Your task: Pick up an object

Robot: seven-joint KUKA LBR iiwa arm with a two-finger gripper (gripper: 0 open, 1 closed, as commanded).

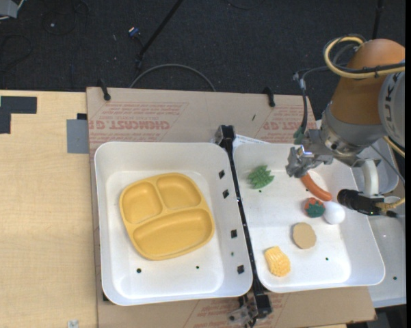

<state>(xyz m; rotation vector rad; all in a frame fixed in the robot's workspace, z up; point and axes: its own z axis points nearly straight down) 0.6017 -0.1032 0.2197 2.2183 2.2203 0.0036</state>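
Camera view, slanted down on the bench. Landmark: black divider strip running between the two shallow white bins.

Left of the divider: left white bin, holding a yellow plastic three-compartment plate, which lies flat near the bin's middle.

Right of the divider: right white bin, with several small things scattered in it.
- Green leafy plastic vegetable, just right of the divider, toward the bin's far half.
- Yellow plastic corn cob piece, right of the divider, toward the near edge.
- Tan round flat disc, further right of the divider than the corn, mid-bin.
- Orange carrot-shaped toy, well right of the divider, lying at a slant.
- Small teal and red lump, just nearer than the carrot's lower end, touching or nearly touching a white egg-shaped ball on its right.

Grey arm with orange band comes in from the far right of the divider. Two-finger gripper hangs low over the right bin, its tip at the upper end of the orange carrot, between the carrot and the green leafy piece. Cannot tell how wide it stands, nor whether it touches the carrot; nothing is seen lifted.
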